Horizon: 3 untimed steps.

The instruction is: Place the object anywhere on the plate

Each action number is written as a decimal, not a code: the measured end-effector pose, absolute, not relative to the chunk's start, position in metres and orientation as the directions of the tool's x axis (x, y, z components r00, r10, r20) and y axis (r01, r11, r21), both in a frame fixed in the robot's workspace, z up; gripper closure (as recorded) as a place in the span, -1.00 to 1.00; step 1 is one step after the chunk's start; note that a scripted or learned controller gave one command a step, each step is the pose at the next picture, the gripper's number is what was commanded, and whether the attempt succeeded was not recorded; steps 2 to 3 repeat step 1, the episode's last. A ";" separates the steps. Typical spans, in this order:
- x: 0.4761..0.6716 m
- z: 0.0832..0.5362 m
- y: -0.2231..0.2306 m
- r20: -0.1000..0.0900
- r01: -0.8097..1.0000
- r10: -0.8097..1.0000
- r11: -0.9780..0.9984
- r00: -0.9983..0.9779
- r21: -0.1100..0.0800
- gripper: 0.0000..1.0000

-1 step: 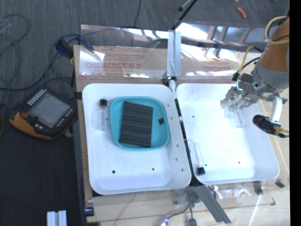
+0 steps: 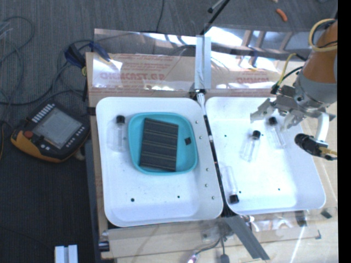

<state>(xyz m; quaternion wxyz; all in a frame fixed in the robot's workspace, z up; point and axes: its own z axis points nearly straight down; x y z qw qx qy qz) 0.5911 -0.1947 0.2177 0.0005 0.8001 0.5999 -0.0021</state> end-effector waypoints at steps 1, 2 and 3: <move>0.599 0.343 -0.205 -0.003 0.970 0.970 -0.242 0.242 0.002 -1.00; 0.599 0.343 -0.205 -0.003 0.970 0.970 -0.242 0.242 0.002 -1.00; 0.599 0.343 -0.205 -0.003 0.970 0.970 -0.242 0.242 0.002 -1.00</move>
